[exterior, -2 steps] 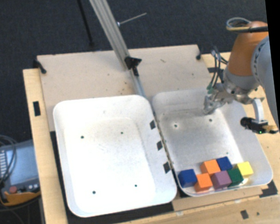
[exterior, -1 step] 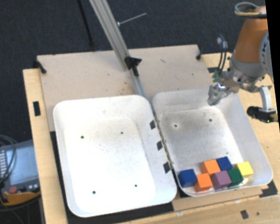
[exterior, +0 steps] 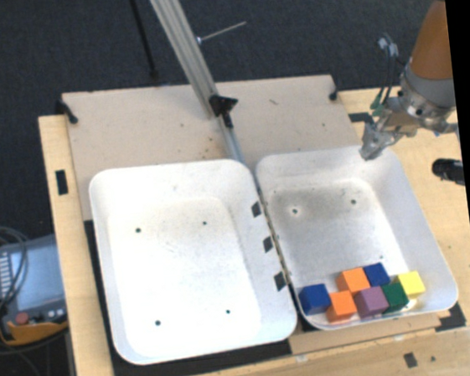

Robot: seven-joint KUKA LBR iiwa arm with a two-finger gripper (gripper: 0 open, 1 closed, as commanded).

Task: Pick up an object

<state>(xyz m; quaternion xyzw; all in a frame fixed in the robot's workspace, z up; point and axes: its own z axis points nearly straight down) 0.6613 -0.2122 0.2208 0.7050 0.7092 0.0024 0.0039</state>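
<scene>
Several small coloured cubes lie bunched at the near edge of the right bin: a blue cube, two orange cubes, a purple cube, a green cube, a yellow cube and a second blue cube. My gripper hangs over the far right corner of that bin, well away from the cubes. Nothing shows between its fingers.
The left bin sits beside the right one. A slanted aluminium rail crosses the back board towards the gap between the bins. A pendant with cables lies off the bench at the left.
</scene>
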